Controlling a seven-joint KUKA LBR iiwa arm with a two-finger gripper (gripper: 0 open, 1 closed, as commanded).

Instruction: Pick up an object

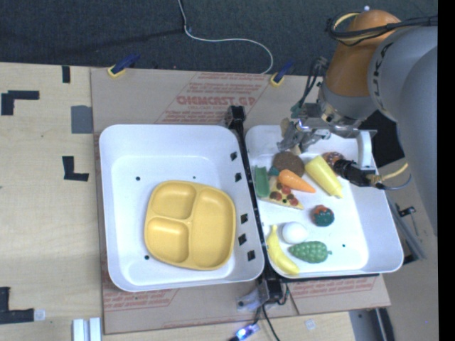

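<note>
Toy food fills the right bin: nearest, a banana, grape bunch and egg; further back a carrot, corn cob and brown potato. The gripper hovers at the far rim just above the potato; I cannot tell its finger spread. A straight descent on the potato seems best, avoiding the crowded carrot. The left bin with its yellow plate offers open room.
</note>
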